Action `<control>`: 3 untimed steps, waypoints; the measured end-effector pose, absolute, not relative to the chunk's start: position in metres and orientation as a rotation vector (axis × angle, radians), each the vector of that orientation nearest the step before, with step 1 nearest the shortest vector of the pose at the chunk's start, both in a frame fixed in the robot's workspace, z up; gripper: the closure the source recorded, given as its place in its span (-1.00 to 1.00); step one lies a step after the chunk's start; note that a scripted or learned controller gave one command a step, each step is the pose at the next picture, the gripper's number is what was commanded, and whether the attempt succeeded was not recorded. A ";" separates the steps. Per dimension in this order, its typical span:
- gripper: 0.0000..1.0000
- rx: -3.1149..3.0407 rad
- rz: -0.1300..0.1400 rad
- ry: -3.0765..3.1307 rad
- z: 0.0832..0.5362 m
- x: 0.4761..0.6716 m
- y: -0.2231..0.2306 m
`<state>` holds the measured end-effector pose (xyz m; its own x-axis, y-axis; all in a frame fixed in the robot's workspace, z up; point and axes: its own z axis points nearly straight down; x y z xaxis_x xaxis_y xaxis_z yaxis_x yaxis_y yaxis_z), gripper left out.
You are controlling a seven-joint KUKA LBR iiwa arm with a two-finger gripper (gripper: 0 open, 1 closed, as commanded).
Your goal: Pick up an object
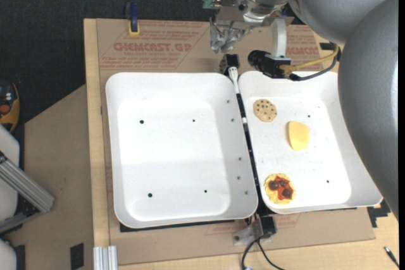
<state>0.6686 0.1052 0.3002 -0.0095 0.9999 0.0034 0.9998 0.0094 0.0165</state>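
End effector (pixel 223 41) hovers beyond the bins, finger state unclear; cookie (pixel 265 110), yellow piece (pixel 299 135) and mini pizza (pixel 279 188) lie in the right bin (pixel 329 196).

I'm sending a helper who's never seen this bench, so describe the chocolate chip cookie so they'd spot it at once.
Start at the right-hand white bin, the one holding three small food items in a loose column. The cookie is the farthest of the three, nearest the arm's gripper. It is round, tan and dotted with dark chips, unlike the plain yellow piece and the red-topped pizza.

Cookie (pixel 265 110), yellow piece (pixel 299 135), tart (pixel 279 188)
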 end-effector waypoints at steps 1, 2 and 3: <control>1.00 2.219 -0.007 2.232 0.239 0.641 0.165; 1.00 2.210 0.019 2.228 0.326 0.644 0.230; 1.00 2.221 0.010 2.213 0.371 0.668 0.186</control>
<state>0.6681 0.1860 0.3706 0.0035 1.0000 0.0004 1.0000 -0.0035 0.0089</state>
